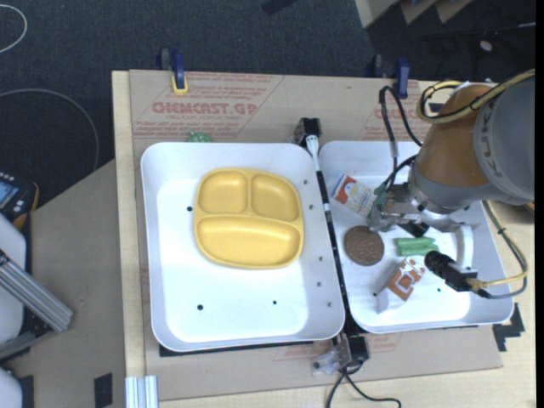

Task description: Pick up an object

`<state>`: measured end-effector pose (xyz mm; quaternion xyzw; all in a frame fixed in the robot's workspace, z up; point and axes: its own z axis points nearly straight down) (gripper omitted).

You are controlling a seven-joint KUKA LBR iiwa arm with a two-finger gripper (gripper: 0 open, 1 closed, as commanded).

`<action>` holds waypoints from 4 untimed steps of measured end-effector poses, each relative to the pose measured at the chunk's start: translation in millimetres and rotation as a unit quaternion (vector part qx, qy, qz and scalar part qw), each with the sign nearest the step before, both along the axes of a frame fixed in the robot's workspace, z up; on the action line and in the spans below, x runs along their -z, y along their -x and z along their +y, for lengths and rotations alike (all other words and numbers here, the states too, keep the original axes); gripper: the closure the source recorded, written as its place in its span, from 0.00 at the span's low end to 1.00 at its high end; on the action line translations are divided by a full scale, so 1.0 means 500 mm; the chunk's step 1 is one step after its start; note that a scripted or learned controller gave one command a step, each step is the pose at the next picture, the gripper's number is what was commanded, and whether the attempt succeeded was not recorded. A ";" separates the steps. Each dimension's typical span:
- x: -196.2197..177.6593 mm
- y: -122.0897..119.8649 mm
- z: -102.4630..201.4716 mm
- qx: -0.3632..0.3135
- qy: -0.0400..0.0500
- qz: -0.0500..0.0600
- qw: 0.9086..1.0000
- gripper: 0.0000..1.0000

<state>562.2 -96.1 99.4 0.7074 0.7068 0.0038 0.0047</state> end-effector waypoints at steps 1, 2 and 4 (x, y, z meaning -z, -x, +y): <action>-0.179 0.112 0.140 -0.003 -0.002 0.005 1.000 1.00; -0.174 -0.198 0.176 -0.004 0.000 -0.002 1.000 1.00; -0.277 -0.113 0.288 -0.001 0.000 0.006 1.000 0.00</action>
